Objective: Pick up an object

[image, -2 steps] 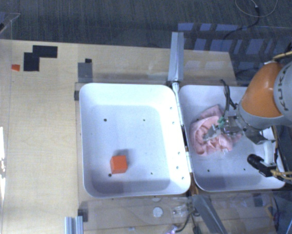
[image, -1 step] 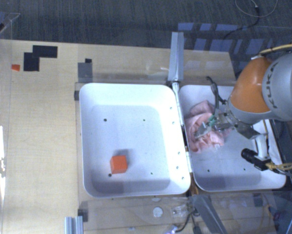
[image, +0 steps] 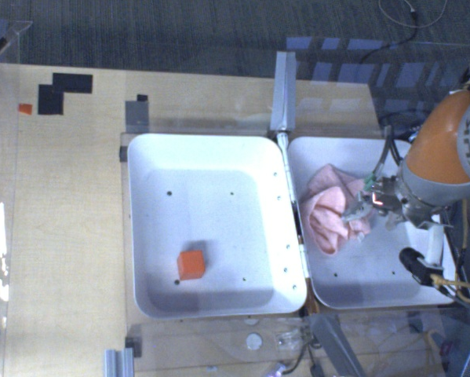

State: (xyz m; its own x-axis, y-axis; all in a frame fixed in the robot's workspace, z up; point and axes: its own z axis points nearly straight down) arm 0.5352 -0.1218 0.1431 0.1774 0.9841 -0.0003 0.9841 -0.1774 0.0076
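A crumpled pink cloth point(image: 329, 208) lies in the right bin point(image: 376, 289), near its left wall. My gripper point(image: 357, 213) is down at the cloth's right edge, touching or pressing into the fabric. An orange block point(image: 191, 265) sits on the floor of the left bin point(image: 207, 163), toward its near left part, far from the gripper.
A metal divider post point(image: 282, 93) stands behind the seam between the two bins. Black and orange markers point(image: 58, 93) lie on the wooden bench at the far left. Cables and a black fitting point(image: 423, 267) hang by the arm at the right bin's right side.
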